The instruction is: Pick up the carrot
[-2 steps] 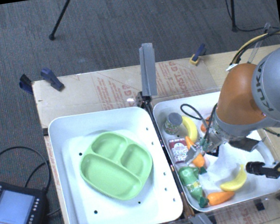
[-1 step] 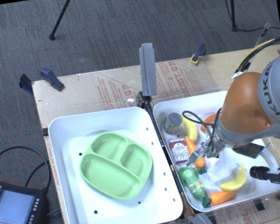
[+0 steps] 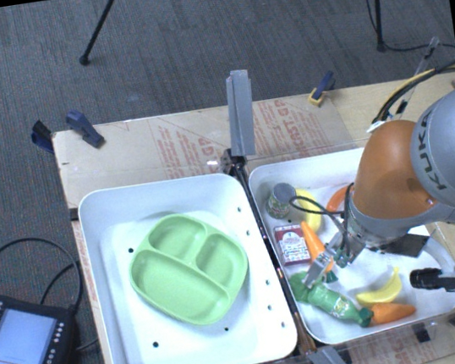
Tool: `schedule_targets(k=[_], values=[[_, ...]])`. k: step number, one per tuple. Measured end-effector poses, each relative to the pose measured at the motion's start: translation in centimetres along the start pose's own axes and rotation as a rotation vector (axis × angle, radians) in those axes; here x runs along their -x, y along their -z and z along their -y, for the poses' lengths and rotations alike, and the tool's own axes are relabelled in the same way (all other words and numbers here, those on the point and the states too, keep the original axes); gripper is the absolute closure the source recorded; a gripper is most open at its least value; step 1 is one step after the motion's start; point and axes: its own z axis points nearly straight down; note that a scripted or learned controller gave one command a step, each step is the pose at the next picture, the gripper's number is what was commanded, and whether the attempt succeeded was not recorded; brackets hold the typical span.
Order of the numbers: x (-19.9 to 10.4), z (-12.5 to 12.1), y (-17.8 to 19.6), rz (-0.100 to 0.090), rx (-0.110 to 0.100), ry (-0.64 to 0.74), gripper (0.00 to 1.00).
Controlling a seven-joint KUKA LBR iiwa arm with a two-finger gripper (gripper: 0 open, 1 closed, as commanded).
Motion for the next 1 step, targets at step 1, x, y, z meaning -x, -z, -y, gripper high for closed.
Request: schedule_targets(k=[1], values=[[0.10,0.19,0.82,-0.003,-0.002,-0.009,1.00]])
